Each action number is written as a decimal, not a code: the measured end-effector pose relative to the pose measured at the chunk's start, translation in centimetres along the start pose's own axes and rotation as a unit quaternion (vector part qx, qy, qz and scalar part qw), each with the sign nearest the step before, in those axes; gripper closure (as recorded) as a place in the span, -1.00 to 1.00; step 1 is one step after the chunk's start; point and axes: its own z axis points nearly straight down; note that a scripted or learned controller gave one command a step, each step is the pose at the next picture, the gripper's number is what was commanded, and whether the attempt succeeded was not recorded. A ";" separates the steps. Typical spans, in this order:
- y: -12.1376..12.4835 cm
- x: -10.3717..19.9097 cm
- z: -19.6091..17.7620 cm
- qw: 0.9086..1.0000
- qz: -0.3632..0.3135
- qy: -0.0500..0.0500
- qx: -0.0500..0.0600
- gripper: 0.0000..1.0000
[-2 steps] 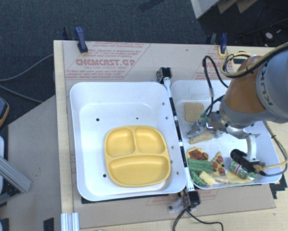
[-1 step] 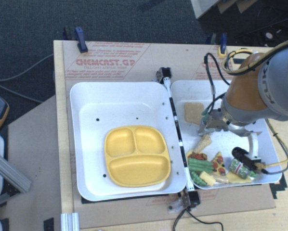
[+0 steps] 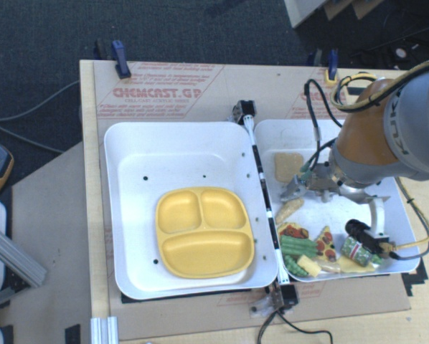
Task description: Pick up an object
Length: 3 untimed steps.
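A pale wooden bench printed with red lettering carries two shallow white plastic bins side by side, seen from above at a slant.

The left white bin holds a yellow plastic plate with three compartments. It lies flat towards the bin's near edge.

The right white bin holds a scatter of toy food. A flat tan square piece like a slice of bread lies near the bin's left edge, towards the far side. A pale, long, narrow piece lies nearer, also close to the left edge. Along the near edge lie a red and yellow pizza-like slice, a bundle of green bean pods, and a small yellow chunk by the near left corner. A small green can with a red label lies on its side towards the near right corner.

The grey arm with an orange band reaches in from the bin's right edge. Its gripper sits low in the middle of the right bin, just beside the tan square and above the pale long piece. Whether the gripper is apart or together cannot be told, and nothing is seen held in it.

A blue clamp grips the bench's far left edge.
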 end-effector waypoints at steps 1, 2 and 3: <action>1.9 0.1 1.0 1.000 -0.001 -0.001 -0.001 -1.00; -1.2 0.3 1.0 1.000 0.000 0.000 0.002 -1.00; -1.0 0.3 0.0 1.000 0.000 0.000 -0.001 1.00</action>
